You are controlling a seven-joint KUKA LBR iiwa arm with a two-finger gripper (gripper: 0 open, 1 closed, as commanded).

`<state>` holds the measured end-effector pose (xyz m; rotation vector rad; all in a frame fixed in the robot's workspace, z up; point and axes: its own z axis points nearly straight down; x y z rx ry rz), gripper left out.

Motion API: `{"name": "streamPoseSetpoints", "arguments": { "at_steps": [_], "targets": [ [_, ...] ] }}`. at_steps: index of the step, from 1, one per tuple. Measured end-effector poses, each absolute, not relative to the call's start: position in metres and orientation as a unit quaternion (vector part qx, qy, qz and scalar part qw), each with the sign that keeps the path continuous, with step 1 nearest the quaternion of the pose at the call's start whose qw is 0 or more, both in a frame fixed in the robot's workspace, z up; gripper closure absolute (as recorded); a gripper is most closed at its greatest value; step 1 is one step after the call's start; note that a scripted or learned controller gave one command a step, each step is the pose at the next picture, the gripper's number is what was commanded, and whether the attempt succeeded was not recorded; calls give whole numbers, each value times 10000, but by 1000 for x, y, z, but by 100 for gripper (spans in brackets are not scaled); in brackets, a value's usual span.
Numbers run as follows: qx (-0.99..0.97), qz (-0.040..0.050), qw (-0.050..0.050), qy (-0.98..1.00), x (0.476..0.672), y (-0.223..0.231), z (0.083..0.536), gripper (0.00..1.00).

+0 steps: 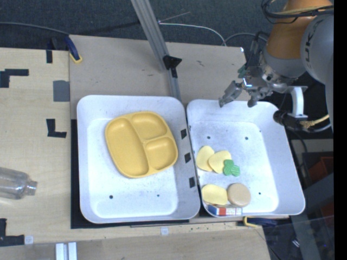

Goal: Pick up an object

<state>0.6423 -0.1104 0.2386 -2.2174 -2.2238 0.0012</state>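
My gripper [238, 98] hangs open above the far rim of the right bin [271, 134], with nothing between its two dark fingers. Well below it, at the near left of that bin, lie several small objects: two pale yellow chips [212, 160], a small green piece [232, 169], a yellow block [214, 194] and a tan round disc [238, 194]. A red, white and blue item [223, 210] rests against the near rim.
The left bin [95, 199] holds a yellow divided plate [141, 143]. A grey metal pole [152, 28] slants across the back. A clear bottle [13, 183] lies on the bench at far left. Cables run behind the bins.
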Motion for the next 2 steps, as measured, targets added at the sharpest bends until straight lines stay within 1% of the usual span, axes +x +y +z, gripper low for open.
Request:
{"name": "streamPoseSetpoints", "arguments": {
  "at_steps": [1, 2],
  "targets": [
    [-7050, -1, 11, -7092, 643, -109, 249, 100],
    [-7055, -14, -3, -7088, 644, -83, 279, 100]
  ]
}}
